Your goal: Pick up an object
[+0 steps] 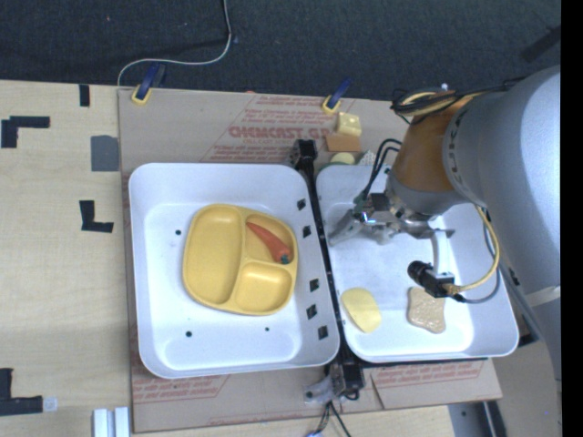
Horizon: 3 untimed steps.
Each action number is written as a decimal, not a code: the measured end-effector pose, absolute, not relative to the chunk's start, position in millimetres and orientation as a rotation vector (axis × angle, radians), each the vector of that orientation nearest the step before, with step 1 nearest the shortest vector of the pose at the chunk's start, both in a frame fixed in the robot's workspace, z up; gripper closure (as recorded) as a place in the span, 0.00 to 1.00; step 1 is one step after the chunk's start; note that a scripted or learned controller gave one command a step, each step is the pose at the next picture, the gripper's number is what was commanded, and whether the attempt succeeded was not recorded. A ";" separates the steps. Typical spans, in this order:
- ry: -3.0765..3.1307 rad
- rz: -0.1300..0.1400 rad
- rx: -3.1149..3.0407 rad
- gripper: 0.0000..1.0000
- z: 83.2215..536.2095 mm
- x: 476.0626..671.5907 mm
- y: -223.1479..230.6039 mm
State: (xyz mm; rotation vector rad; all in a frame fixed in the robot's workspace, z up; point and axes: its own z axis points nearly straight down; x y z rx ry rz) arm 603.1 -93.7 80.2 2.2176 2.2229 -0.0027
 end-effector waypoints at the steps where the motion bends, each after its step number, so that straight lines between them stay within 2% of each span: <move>1: 2.222 0.003 2.216 0.00 106.0 655.1 -113.9; 2: 2.221 -0.002 2.221 0.00 84.1 601.8 -96.9; 3: 2.222 0.002 2.218 0.00 100.4 637.0 -103.4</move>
